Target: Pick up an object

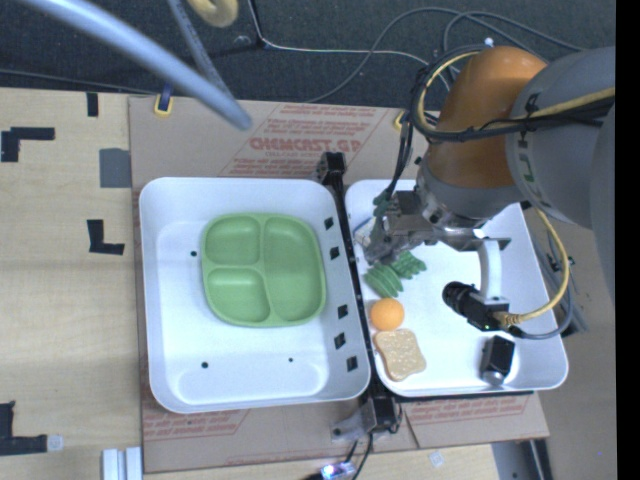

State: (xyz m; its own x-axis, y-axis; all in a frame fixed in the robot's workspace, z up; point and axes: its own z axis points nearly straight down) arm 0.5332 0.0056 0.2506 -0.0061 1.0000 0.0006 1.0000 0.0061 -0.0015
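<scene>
1. Fingers of my gripper (385, 248) are down in the right bin (530, 368), at the top of a green toy vegetable (392, 272); whether they are apart or together I cannot tell, since my wrist hides them.
2. My target, as I judge it, is that green vegetable. It lies near the bin's left wall, at about 9 o'clock from the bin's middle.
3. To do this step well, I should settle straight down, straddle the narrow width of the vegetable, and close before lifting.
4. I should lift straight up, clear of the divider between the bins.
5. At 6 o'clock from the vegetable, just beside it, sits an orange ball (386, 314); below that, a slice of toy bread (400, 353). I must not nudge them.
6. The vegetable looks ridged, leafy green, small and light, lying flat and slanted.
7. In the left bin (160, 268) rests a green divided plate (264, 269).
</scene>
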